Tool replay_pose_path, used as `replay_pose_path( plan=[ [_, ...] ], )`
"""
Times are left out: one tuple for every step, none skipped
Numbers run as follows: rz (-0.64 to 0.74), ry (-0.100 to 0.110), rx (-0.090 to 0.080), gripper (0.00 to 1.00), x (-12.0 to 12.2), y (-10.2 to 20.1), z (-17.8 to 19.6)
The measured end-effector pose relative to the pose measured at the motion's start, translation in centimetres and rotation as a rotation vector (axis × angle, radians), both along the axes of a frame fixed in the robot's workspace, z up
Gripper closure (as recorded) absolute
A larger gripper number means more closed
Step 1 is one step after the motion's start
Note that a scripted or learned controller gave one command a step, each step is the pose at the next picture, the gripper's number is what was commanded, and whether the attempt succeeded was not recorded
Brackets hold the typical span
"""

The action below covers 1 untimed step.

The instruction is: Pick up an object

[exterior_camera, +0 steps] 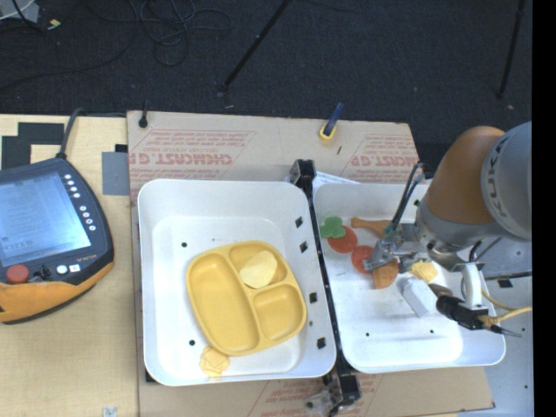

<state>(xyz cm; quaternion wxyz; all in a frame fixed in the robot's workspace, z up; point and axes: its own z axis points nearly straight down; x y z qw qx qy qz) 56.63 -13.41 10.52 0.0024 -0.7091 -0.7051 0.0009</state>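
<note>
Claw (pixel 383 259) down in the right bin (pixel 408 346), at 3 o'clock from the red toy (pixel 343 239). Orange toy (pixel 386 275) touching claw at 6 o'clock. Cannot tell whether pinching. Yellow tray (pixel 217 307) in left bin (pixel 165 233).

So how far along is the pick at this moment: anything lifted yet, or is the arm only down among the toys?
Done: the arm has reached into the right bin, and the gripper sits low among the small toys, by an orange piece and a red piece. In hand: nothing I can confirm; whether anything is gripped is unclear. Left: secure a toy and lift it. The yellow tray in the left bin lies apart from the gripper.
</note>
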Motion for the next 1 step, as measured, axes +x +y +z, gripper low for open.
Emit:
replay_pose_path(
  plan=[
    [0.012, -0.011, 0.000, 1.00, 2.05, 7.01, 8.76]
  ],
)
